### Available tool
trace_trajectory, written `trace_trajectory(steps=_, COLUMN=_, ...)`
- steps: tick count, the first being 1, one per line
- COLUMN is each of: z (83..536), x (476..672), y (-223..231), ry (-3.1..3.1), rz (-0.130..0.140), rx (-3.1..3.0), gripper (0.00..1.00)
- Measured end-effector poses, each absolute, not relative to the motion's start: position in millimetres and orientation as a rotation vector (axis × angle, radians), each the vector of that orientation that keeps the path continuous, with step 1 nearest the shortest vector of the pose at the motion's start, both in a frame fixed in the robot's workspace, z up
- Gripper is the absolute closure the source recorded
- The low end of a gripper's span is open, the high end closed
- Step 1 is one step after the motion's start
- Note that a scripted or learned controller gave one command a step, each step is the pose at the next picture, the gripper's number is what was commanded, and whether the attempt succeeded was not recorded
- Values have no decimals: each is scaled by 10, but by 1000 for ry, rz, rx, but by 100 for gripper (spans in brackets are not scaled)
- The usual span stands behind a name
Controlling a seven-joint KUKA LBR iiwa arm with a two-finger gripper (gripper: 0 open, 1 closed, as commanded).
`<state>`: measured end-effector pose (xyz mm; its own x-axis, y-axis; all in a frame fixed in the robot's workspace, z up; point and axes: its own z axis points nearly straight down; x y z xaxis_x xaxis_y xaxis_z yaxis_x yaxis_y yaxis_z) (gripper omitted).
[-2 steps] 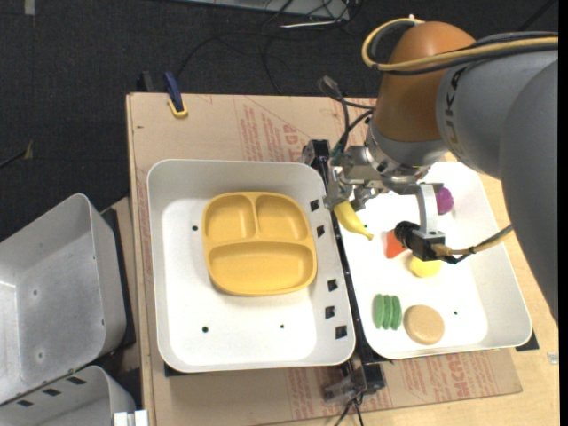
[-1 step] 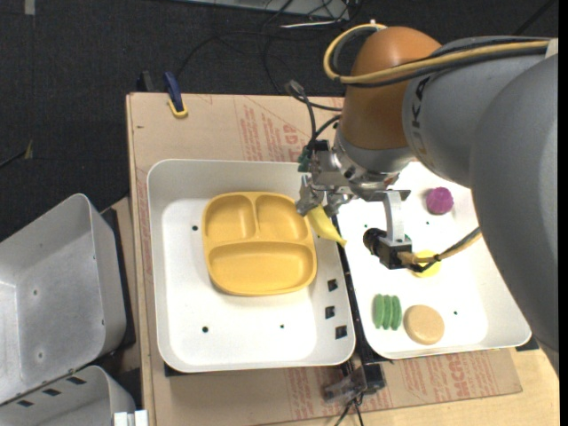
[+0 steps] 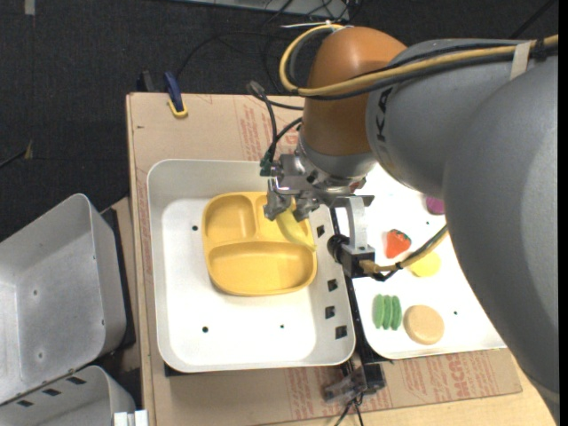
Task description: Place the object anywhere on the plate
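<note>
Yellow banana-shaped toy (image 3: 292, 226) is seen beneath the claw (image 3: 291, 204), over the yellow divided plastic plate (image 3: 248, 256); whether it is gripped cannot be told.

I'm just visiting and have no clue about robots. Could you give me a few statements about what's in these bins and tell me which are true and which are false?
1. The yellow plate lies in the left bin. True.
2. The plate has a single undivided well. False: ridges split it into compartments, one large and smaller ones above it.
3. A green bean pod lies in the right bin. True.
4. The round tan cookie sits on the plate. False: it lies in the right bin, beside the green pod.
5. The gripper is above the plate's upper right part. True.
6. The strawberry is in the left bin. False: it lies in the right bin.
</note>
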<state>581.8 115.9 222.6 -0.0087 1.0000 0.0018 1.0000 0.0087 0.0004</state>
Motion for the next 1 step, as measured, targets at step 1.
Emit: trace_trajectory(steps=1, z=2221, x=5824, y=1119, ry=-2223, rz=1, rx=-2219, gripper=0)
